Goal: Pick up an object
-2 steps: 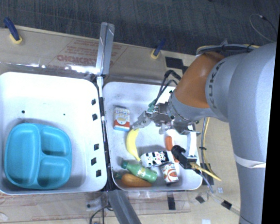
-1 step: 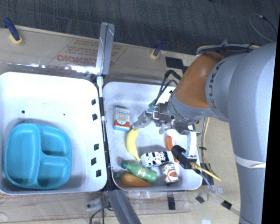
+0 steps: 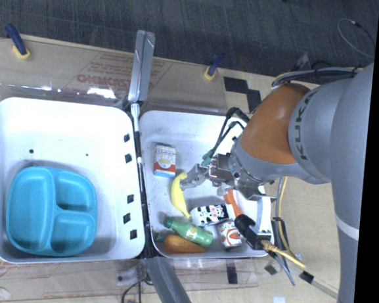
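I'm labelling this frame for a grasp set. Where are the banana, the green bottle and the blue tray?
banana (image 3: 180, 194), camera view, middle of its curved body.
green bottle (image 3: 191, 232), camera view, its body.
blue tray (image 3: 23, 205), camera view, bare left compartment.

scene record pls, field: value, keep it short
arm: grey KUKA arm with orange band, reaching in from the right over the right bin
gripper: gripper low in the right bin, just above the banana
left bin: blue divided tray
right bin: small carton, banana, black-and-white carton, green bottle, orange item at the front wall, can
held object: none seen between the fingers
task status: pick not yet done
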Controlling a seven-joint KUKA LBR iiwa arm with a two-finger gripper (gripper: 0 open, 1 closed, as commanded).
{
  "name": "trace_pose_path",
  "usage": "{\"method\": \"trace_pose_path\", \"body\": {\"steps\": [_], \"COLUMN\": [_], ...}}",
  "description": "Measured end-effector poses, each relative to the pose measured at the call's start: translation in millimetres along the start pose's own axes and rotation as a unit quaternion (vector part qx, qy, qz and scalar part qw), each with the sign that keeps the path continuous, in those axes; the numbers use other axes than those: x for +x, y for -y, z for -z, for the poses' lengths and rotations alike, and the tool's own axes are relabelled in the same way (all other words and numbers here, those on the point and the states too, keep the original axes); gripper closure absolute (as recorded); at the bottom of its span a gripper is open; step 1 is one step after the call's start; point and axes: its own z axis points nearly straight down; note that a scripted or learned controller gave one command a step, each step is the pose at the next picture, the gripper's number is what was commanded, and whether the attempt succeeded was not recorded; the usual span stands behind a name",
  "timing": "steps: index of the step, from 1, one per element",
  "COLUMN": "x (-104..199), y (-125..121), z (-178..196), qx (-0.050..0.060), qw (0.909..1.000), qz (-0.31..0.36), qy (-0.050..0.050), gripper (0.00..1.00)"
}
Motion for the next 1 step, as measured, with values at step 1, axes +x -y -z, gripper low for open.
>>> {"method": "trace_pose_path", "body": {"steps": [1], "x": [13.0], "y": [13.5], "z": [-87.4], "qx": [0.001], "qw": [1.0000], "qz": [-0.007], "qy": [0.000], "gripper": [0.00]}}
